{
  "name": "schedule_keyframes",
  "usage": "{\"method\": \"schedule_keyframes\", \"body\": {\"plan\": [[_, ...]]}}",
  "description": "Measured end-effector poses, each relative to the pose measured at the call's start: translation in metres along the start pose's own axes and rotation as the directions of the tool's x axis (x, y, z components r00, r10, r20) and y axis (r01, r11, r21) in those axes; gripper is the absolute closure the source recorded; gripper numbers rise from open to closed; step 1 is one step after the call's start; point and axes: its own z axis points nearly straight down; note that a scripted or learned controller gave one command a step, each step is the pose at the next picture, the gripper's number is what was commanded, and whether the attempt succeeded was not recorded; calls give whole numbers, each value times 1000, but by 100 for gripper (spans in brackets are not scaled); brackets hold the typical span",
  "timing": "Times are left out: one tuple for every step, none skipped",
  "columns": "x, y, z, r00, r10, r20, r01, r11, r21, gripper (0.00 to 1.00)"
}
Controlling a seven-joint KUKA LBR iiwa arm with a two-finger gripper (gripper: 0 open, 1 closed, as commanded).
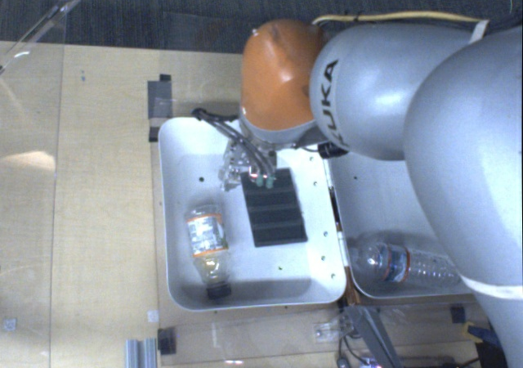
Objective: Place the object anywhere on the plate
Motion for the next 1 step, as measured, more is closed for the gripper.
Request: {"method": "schedule_keyframes", "body": {"plan": [[-54, -70, -29, 989, -150, 5, 150, 989, 1, 100]]}}
